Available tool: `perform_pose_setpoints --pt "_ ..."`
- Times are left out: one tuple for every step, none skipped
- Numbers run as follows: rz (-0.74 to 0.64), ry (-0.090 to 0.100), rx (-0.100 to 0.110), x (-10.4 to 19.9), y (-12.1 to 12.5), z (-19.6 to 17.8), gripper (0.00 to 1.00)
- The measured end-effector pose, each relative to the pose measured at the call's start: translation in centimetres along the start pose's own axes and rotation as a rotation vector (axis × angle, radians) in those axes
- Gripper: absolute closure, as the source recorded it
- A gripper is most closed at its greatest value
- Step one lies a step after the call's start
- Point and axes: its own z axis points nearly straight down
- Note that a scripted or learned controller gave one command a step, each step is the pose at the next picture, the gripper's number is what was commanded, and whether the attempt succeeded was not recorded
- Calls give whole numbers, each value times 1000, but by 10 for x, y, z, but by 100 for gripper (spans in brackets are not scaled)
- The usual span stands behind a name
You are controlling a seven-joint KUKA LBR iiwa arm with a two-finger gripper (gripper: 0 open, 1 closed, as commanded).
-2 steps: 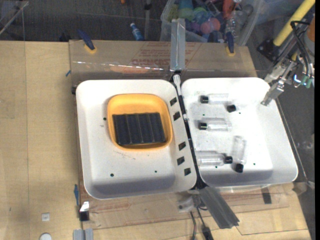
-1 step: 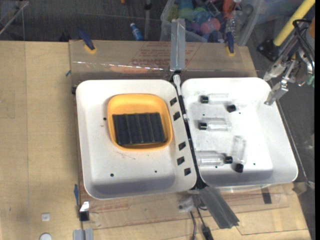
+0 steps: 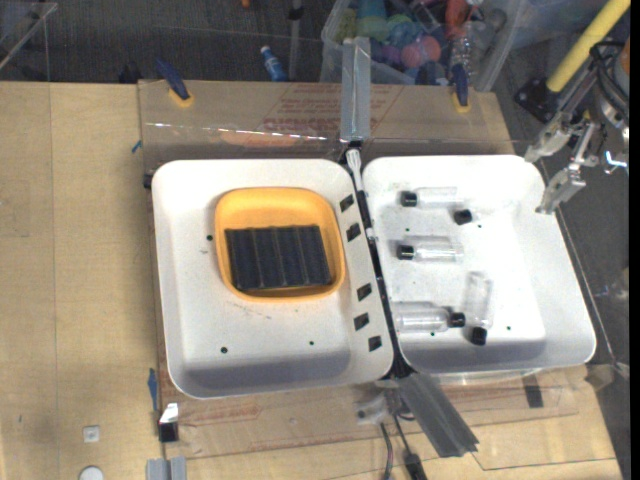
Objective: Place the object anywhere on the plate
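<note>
The hand (image 3: 572,173) hangs at the right edge of the scene, just above and beyond the upper right corner of the right bin (image 3: 560,328). Its thin metal fingers (image 3: 550,193) point down and to the left with a gap between them, open, and nothing sits between them or touches them. The objects lie in the right bin: five clear vials with black caps (image 3: 430,253), scattered, two of them touching near the lower right. The plate (image 3: 277,205), orange with a dark ribbed insert, sits in the left bin (image 3: 190,348) on the counter (image 3: 60,268).
</note>
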Motion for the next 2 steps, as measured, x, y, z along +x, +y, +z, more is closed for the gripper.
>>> perform_pose_setpoints --pt "-182 2 -1 -2 1 7 0" --pt "-461 -1 -1 -11 2 19 0"
